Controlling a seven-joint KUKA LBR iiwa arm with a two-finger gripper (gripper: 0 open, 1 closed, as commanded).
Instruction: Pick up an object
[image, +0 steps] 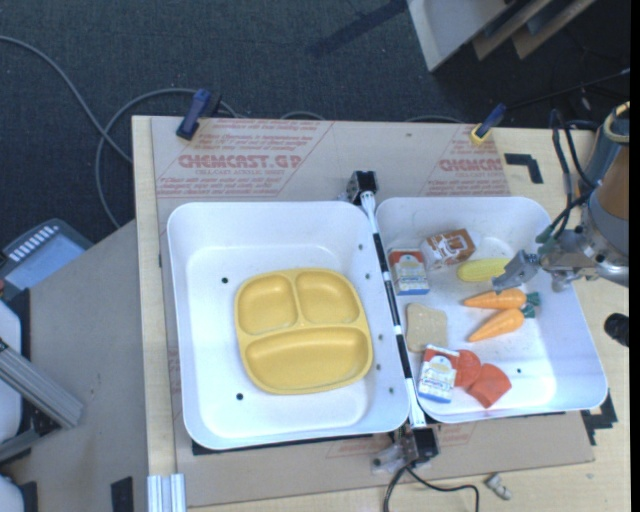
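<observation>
Bright, even overhead light; white bins (280, 225) near glare, soft short shadows under yellow tray (303, 330). Slightly soft throughout, arm (610, 170) at right edge blurred, dark floor at top dim.

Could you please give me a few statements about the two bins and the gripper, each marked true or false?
1. The yellow divided tray lies in the left bin. True.
2. Two toy carrots lie in the right bin. True.
3. The gripper hangs over the left bin. False: it is over the right bin, near the carrots and the yellow corn piece.
4. The tray's compartments hold food. False: all three are bare.
5. A slice of toy bread lies in the right bin. True.
</observation>
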